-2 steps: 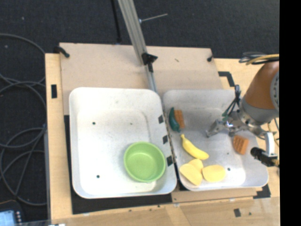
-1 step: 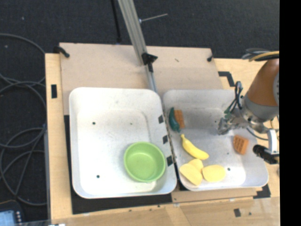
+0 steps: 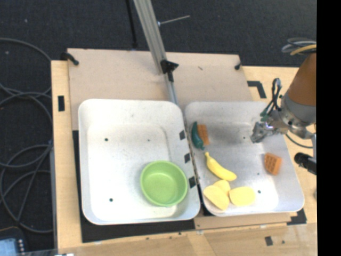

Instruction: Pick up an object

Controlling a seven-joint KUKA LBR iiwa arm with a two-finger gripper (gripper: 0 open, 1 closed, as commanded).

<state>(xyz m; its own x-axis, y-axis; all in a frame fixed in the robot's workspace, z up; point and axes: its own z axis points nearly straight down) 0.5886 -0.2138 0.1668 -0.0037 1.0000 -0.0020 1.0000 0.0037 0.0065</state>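
Camera view, orange block (image 3: pixel 272 164) below-right of fingers (image 3: pixel 259 132), apart

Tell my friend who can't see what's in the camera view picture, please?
A grey robot arm reaches in from the right, its gripper hovering over the right white bin, which holds a banana, two yellow pieces, an orange block and a teal-and-orange toy. The left bin holds a green bowl.

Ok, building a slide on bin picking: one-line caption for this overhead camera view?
Gripper poised over the right bin with banana and orange block; green bowl in left bin.
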